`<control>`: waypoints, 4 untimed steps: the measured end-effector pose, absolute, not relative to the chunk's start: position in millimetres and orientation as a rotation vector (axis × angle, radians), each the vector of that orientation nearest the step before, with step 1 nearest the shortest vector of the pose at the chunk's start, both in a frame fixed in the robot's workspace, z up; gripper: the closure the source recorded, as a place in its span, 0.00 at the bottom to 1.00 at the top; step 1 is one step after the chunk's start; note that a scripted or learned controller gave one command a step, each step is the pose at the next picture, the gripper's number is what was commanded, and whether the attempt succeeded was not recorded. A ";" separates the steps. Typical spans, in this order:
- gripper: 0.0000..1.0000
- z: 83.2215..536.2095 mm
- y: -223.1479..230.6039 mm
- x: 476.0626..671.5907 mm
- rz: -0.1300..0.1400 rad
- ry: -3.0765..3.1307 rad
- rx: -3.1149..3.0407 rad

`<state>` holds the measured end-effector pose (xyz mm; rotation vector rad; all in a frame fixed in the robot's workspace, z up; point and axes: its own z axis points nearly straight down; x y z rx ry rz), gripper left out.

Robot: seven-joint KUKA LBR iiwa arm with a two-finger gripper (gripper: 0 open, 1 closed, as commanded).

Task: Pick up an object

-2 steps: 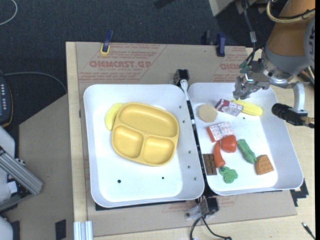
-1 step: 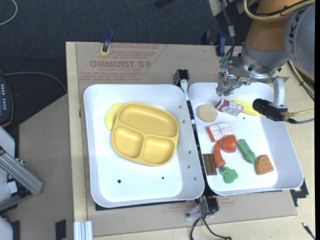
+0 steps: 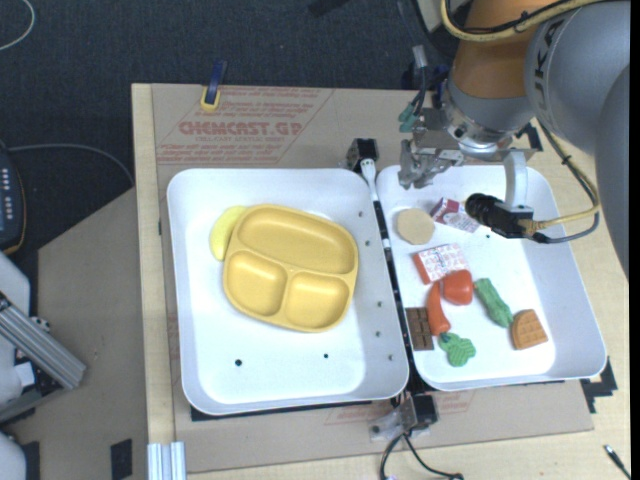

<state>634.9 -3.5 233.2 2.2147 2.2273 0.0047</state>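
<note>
The right bin (image 3: 560, 268) holds several small toy foods: a tan round disc (image 3: 415, 226), a red and white packet (image 3: 447, 211), a checkered red and white piece (image 3: 441, 261), a red pepper (image 3: 457, 286), an orange carrot (image 3: 437, 314), a green pickle (image 3: 492, 302), a brown bar (image 3: 418, 329), a green broccoli (image 3: 457, 349) and a tan waffle piece (image 3: 528, 329). My gripper (image 3: 420, 171) hangs above the bin's far left corner, just beyond the disc and the packet. Nothing shows in its grasp.
The left bin (image 3: 200, 318) holds a yellow divided plate (image 3: 290, 268) lying over a yellow banana-like piece (image 3: 224, 231). A black cylinder with a cable (image 3: 492, 214) hangs from the arm over the right bin's far side. A ridge (image 3: 385, 258) separates the bins.
</note>
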 end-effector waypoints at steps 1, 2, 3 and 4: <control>1.00 229.4 46.1 632.9 0.002 2.229 2.217; 1.00 229.7 56.0 630.6 -0.001 2.224 2.220; 1.00 231.4 48.7 626.2 -0.002 2.221 2.223; 1.00 214.6 56.9 625.4 -0.004 2.224 2.222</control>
